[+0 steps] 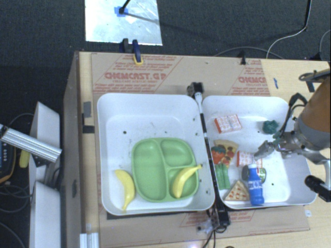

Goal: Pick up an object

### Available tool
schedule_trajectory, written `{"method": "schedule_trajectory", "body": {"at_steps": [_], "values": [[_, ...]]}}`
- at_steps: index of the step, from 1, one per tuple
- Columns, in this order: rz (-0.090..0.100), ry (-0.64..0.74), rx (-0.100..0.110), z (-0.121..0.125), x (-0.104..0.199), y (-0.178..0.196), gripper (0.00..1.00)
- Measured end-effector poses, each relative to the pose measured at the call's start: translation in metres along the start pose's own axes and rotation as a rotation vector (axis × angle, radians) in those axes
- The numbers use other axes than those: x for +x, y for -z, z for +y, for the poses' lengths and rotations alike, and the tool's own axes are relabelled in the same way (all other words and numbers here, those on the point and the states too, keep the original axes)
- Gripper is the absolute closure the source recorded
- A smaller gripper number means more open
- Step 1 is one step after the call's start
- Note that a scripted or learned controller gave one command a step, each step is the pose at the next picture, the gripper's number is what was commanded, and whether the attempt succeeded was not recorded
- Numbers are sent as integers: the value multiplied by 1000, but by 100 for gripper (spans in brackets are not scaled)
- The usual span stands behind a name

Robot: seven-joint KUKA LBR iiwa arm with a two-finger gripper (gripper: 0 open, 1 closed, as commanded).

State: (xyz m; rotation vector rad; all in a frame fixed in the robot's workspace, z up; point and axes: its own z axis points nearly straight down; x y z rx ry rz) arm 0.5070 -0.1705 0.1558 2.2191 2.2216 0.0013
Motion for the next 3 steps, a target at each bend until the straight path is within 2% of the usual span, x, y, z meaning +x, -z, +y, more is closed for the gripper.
{"method": "schedule_trajectory", "body": {"at_steps": [1, 2, 3], "values": [[-10, 1, -37, -4, 50, -64, 0], [-1, 2, -2, 117, -24, -71, 0], [-1, 3, -2, 129, -36, -71, 0]]}}
